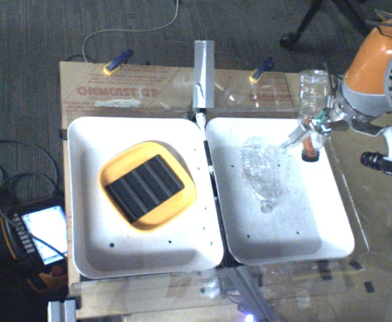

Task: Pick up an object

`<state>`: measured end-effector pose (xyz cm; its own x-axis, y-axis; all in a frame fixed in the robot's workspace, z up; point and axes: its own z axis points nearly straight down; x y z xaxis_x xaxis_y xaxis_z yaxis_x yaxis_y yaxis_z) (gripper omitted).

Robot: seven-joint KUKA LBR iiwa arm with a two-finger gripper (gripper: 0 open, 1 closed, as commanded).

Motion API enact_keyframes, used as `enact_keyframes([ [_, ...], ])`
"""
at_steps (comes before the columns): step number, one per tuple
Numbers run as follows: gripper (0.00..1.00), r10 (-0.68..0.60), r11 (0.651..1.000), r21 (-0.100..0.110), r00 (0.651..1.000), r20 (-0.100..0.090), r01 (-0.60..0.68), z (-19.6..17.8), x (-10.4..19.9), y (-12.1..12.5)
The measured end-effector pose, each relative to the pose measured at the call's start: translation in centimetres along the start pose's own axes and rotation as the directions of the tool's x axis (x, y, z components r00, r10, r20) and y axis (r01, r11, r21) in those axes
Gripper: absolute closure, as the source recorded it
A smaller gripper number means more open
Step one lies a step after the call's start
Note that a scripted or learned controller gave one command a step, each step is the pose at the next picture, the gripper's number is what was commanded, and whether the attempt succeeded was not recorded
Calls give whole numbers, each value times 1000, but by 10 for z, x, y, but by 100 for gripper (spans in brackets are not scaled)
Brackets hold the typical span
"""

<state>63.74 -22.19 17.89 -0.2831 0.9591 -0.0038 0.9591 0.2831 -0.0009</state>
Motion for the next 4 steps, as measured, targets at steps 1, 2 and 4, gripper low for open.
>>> enact_keyframes([
  [1, 0, -5, 1000, 0, 1000, -1, 5, -10, -5, 14],
  [2, 0, 47, 999, -1, 999, -4, -47, -2, -6, 18],
  [4, 0, 6, 1000, 1, 1000, -5, -6, 75, 54, -14],
])
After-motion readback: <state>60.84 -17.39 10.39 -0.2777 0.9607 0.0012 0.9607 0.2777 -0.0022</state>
